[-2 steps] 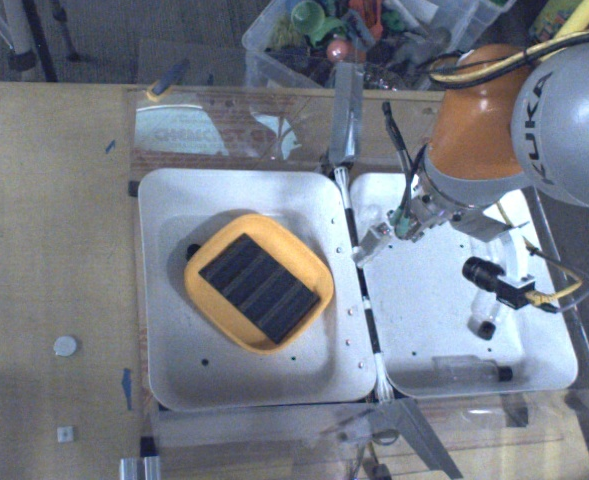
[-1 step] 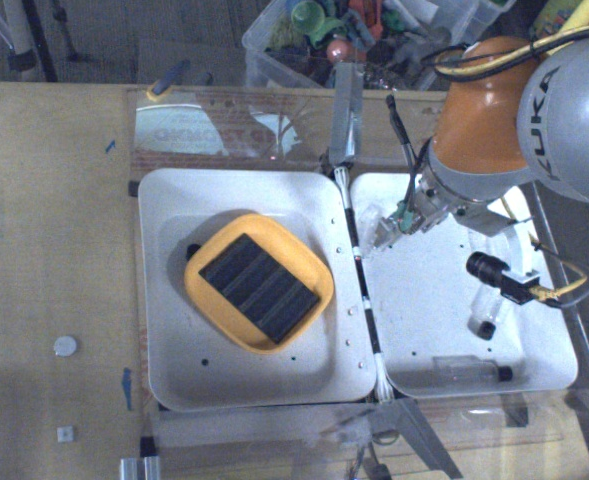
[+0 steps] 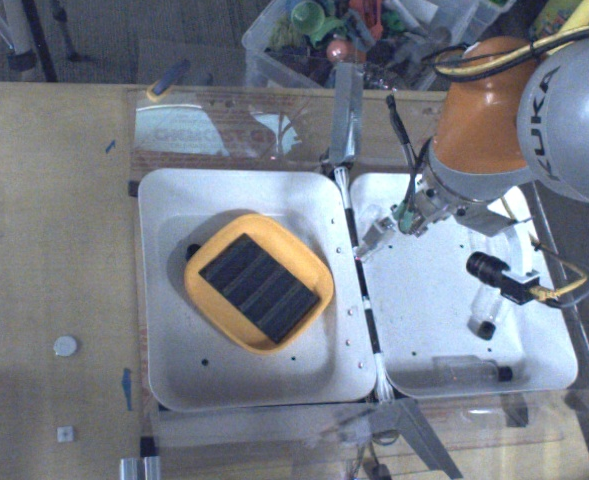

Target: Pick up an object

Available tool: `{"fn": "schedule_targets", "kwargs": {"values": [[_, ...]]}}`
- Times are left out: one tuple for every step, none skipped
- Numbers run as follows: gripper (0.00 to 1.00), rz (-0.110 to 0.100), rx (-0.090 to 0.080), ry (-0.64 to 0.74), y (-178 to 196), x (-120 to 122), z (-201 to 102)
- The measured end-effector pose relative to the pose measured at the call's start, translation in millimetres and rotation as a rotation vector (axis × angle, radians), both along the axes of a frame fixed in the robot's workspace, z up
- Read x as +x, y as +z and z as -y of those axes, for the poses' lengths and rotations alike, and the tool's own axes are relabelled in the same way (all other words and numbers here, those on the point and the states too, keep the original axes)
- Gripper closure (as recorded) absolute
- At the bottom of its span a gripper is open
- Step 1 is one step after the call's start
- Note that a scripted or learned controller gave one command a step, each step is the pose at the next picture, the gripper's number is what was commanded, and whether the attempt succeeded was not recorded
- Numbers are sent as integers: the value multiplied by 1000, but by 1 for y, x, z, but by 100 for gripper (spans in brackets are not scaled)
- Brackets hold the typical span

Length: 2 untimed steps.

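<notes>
The arm (image 3: 519,118) reaches in from the right and hangs over the upper part of the right bin (image 3: 534,368). Its jaws (image 3: 404,218) sit low near that bin's upper left corner, close to the divider between the two bins, but their tips blur into the white floor, so I cannot tell whether they are apart or together, or whether they touch anything. On the grey arm link at the far right, the letters "KU" read sideways. A yellow solar lamp (image 3: 258,282) with a dark ribbed panel lies tilted in the middle of the left bin (image 3: 164,368), well apart from the jaws. A clear marker with a black cap (image 3: 471,371) lies along the right bin's lower wall. A small grey disc (image 3: 65,346) rests on the desk (image 3: 44,218) to the left.
</notes>
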<state>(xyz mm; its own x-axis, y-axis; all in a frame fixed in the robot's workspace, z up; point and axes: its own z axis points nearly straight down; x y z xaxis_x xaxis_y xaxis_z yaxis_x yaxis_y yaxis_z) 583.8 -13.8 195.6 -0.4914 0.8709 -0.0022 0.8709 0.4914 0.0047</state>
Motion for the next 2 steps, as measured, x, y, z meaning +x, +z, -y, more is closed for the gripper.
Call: {"fn": "schedule_targets", "kwargs": {"values": [[0, 4, -3, 328, 31, 84, -29], [0, -1, -3, 1148, 18, 20, -47]]}}
